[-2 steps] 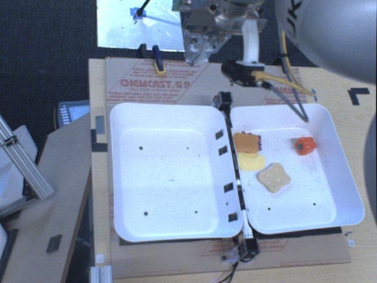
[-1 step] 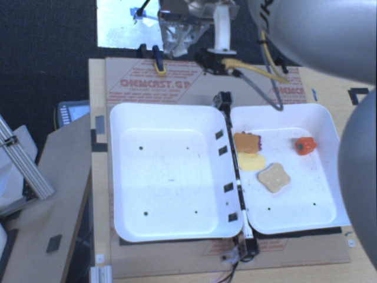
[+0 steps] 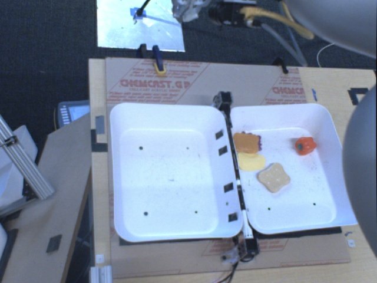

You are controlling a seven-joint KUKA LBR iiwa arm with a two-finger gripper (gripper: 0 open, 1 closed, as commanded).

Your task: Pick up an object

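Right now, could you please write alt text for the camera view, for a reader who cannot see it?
Two shallow white bins sit side by side on a bench; the right bin holds a tan bread slice, a yellow piece, an orange-brown block and a red-orange item. The gripper hangs beyond the bins, at the top edge.

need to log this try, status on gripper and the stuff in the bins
Gripper high above the bench, past the bins. Right bin holds orange-red toy pepper, tan bread slice, yellow flat piece, orange block. Nothing grasped, path open.
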